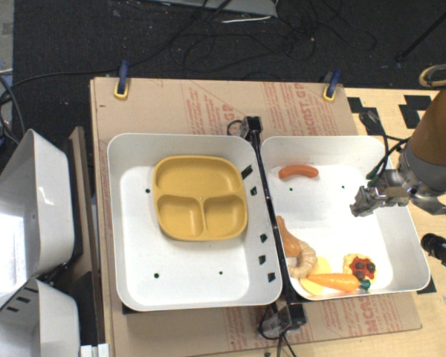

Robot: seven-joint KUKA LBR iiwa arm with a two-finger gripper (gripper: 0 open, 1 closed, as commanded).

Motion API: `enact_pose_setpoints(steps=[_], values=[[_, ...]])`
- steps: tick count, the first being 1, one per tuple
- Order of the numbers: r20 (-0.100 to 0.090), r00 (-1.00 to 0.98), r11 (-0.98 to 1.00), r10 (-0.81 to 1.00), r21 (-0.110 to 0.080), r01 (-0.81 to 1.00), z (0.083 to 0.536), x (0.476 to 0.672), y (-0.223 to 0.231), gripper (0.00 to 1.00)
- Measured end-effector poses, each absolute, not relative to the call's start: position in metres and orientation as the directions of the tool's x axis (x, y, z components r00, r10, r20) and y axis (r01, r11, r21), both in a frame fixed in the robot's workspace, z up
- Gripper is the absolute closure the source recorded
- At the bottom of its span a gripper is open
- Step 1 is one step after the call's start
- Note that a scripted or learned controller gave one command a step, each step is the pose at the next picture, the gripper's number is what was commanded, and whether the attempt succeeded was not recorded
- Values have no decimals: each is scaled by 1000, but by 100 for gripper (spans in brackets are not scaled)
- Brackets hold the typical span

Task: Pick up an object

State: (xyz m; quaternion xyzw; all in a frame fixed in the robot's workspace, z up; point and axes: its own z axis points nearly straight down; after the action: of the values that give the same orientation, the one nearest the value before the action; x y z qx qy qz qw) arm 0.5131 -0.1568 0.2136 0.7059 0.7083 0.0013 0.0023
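My gripper hangs over the right bin, near its right wall, about mid-height in the camera view; arm comes in from the right, orange band just above the wrist. Can't tell its state from this angle, it reads as a dark cluster with nothing visibly held. Candidate objects are all in the right bin: a red-orange sausage lies flat near the top, well apart from my gripper and to its left. A pile sits along the lower left edge: a shrimp-like piece against the divider, a carrot lying flat just below it, near the front wall, and a small yellow item with red and green bits just beside the carrot's right end. The bin floor directly under my gripper is bare white. Left bin holds a yellow divided plate, three compartments, sitting upper centre. Both bins rest on a cardboard sheet.
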Motion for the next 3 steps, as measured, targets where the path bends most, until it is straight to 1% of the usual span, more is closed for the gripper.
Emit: enact_pose_setpoints(steps=[1,2,3], values=[[-1,-3,3,1000,2,1000,222,514,-157,100],[2,-8,8,1000,-1,1000,215,522,-98,100],[2,-9,9,1000,1,1000,222,522,-39,100]])
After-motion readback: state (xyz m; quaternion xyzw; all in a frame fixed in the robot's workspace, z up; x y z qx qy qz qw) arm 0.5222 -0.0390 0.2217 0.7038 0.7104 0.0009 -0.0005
